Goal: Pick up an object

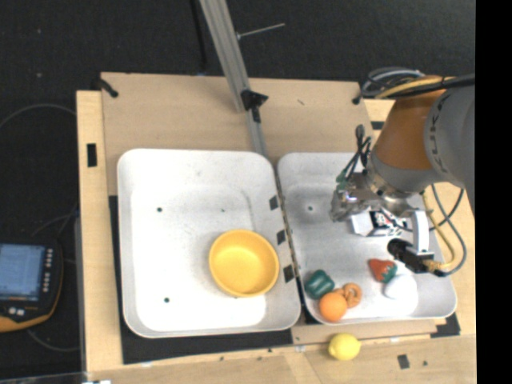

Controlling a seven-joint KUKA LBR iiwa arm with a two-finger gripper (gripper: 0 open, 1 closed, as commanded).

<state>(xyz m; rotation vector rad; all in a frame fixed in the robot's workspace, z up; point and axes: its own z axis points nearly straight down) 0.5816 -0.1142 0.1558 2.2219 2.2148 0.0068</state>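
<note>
1. The likeliest things to pick lie at the near end of the right bin (320, 174): an orange fruit (333, 306), a smaller orange piece (351, 294) touching it, a dark green block (318, 282) just beside them, and a red toy with a green tip (383, 270) a little further right.
2. None of them is lifted; all lie on the bin floor, so the pick looks not yet made.
3. The gripper (352, 206) hangs over the middle of that bin, apart from the cluster. From here I cannot tell how its end stands, as the wrist hides it.
4. A white and black object (379, 224) sits just beside the gripper; whether it is loose I would not swear.
5. Further out, a yellow bowl (244, 262) rests in the left bin (160, 174), and a lemon (344, 346) lies on the bench (176, 110) outside the bins.
</note>
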